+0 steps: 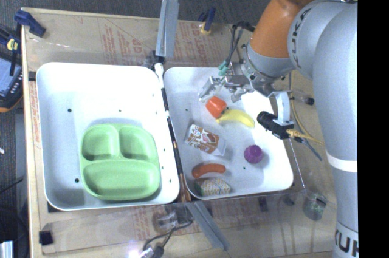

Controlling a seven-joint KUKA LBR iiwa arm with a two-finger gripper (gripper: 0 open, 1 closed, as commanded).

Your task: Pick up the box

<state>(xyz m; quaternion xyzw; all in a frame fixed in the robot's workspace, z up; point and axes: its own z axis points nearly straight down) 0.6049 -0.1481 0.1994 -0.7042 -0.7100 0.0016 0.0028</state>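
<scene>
Box (203, 139) lies flat at centre of the right bin (281, 181), below-left of the gripper (223, 85). Finger state: cannot tell. Gripper should shift lower left, clear the orange item (216, 107), then descend squarely.

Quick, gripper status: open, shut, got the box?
Gripper: in the right bin, above the orange item; finger state cannot be told. Not holding the box, which lies flat on the bin floor.
</scene>
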